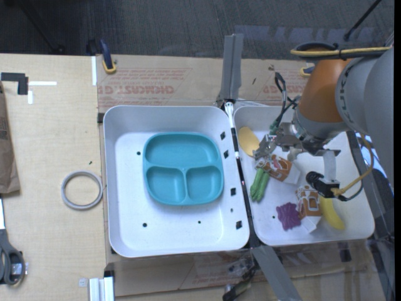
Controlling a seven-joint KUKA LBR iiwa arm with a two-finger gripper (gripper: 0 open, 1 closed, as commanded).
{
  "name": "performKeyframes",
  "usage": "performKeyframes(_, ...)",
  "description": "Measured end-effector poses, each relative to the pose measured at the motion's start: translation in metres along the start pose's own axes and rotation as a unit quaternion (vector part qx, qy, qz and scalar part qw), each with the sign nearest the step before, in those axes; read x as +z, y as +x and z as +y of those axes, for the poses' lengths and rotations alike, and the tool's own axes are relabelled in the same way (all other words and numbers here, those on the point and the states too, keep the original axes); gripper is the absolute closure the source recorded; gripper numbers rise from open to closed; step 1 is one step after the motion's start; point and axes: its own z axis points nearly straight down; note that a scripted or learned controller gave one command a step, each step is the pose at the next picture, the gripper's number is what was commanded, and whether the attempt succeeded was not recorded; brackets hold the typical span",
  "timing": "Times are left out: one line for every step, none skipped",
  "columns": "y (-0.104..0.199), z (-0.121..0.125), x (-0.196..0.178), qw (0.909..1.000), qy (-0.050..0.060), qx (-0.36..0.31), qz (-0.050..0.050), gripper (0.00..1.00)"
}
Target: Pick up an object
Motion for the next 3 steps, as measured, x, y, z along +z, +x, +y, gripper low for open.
performKeyframes(-0.003,-0.019,0.0,0.9964,0.0,-0.085,0.0,0.0)
performKeyframes(-0.012,-0.04,0.001,0.9905,0.001,-0.138,0.0,0.0)
performKeyframes(-0.031,-0.084,0.002,0.9374,0.001,-0.348,0.001,0.0)
